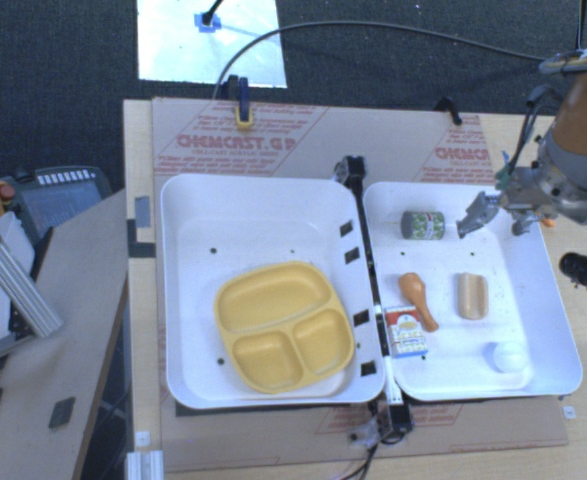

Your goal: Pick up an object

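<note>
Camera view: two bins (273, 193), five objects (422, 225).

Two bins are sitting side by side on the desk (138, 268). The left bin (188, 228) is holding a divided tray (283, 325), lying toward its near side. In the right bin (548, 298), a can (422, 225) is lying at the far end, left of the gripper (498, 213) hanging over the bin's far right part. Nearer, a drumstick (417, 298) is lying left of a bun (471, 295). A small box (406, 331) is sitting just near the drumstick, against the bin's left wall. A ball (506, 356) is resting in the near right corner.
</note>
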You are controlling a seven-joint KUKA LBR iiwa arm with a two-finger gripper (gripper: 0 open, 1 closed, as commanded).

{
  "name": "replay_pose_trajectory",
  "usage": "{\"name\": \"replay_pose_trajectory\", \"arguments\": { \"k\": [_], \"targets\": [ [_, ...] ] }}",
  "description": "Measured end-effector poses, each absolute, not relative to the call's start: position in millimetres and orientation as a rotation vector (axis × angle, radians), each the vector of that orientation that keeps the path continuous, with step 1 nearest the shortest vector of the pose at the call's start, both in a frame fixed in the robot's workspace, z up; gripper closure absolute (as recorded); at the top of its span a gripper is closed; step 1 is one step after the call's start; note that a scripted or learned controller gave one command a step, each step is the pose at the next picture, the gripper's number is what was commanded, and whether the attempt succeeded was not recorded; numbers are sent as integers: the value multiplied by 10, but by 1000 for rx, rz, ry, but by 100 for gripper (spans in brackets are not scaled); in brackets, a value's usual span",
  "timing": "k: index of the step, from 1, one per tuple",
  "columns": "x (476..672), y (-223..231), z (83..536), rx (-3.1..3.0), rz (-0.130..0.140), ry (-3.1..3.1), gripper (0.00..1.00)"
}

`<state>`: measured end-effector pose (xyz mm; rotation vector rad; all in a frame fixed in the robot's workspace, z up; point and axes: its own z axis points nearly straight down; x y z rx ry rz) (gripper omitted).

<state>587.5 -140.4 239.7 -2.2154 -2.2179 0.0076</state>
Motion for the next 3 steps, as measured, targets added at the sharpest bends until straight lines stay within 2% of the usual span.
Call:
{"name": "replay_pose_trajectory", "arguments": {
  "k": [1, 3],
  "targets": [
    [5896, -1403, 2448, -2219, -1, -2226, 0],
    [5851, -1446, 1600, -2219, 2, -2222, 0]
  ]
}}
